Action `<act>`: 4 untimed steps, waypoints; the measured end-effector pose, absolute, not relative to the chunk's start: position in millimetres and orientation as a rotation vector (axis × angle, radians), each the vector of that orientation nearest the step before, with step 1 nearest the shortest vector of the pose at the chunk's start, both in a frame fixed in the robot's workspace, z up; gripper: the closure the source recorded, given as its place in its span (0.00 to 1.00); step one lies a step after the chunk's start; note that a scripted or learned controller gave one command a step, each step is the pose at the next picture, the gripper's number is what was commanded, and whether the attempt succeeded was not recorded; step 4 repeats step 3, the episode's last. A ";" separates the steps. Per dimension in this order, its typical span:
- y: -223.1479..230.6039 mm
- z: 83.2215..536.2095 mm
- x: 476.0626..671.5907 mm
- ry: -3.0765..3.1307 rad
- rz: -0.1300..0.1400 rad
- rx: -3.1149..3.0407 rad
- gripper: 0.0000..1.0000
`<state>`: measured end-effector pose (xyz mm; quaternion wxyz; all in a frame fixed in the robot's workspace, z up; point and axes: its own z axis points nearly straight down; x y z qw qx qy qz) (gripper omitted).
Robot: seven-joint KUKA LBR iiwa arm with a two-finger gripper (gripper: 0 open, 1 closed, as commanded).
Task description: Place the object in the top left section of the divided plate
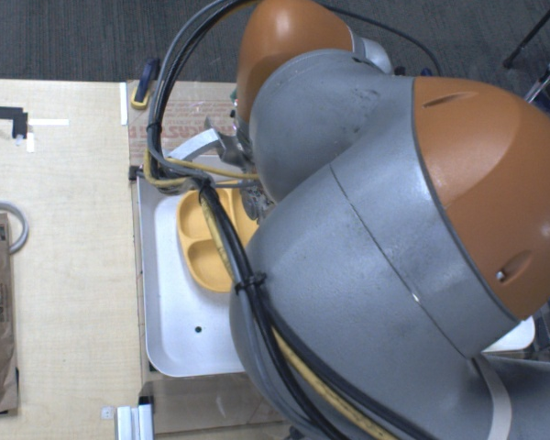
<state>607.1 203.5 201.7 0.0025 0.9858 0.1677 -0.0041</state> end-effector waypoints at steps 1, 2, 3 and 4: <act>139.6 258.4 608.7 0.537 -0.012 3.090 1.00; 175.4 100.3 553.9 0.616 -0.003 3.076 1.00; 226.1 123.5 599.9 0.410 -0.010 3.111 1.00; 226.1 123.5 599.9 0.410 -0.010 3.111 1.00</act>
